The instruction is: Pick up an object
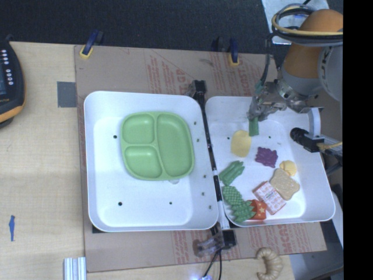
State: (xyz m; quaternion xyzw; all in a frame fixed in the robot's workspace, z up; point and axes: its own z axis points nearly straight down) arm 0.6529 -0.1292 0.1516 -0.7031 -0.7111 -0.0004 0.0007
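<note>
My gripper (255, 116) hangs over the back of the right bin (317, 206). A small dark green piece (254, 128) sticks out from between its fingertips, which are shut on it, just above the bin floor. Right below it lies a pale yellow lump (240, 143). Further forward are a purple piece (266, 156), a green pod (232, 171), a knobbly green piece (236, 201), a red piece (258, 210), a slice of toast (284, 184) and a small yellow piece (288, 168).
The left bin (102, 209) holds a light green divided plate (157, 144). A black part (303, 137) juts over the right bin's right rim. A handheld controller (9, 80) lies at the bench's left edge, and clamps line its back edge.
</note>
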